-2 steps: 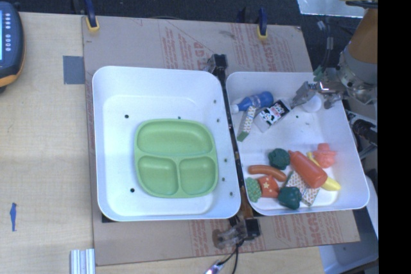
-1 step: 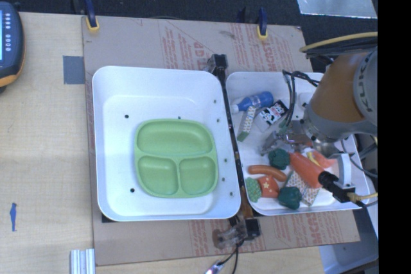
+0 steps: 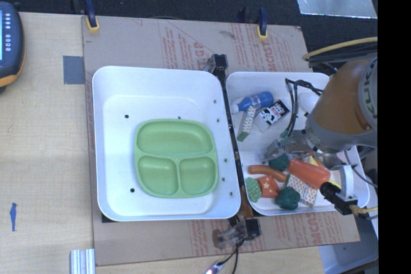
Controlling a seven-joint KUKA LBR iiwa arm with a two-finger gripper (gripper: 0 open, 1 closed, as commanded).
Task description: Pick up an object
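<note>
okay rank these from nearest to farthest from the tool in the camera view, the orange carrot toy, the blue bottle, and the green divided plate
1. orange carrot toy, beside the tool in the right bin.
2. blue bottle, at that bin's far left end.
3. green divided plate, in the left bin.

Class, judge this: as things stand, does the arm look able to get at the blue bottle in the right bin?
Probably yes. The blue bottle lies uncovered near the right bin's far left corner, with open space above it; the arm hangs just beside it over the same bin.
</note>
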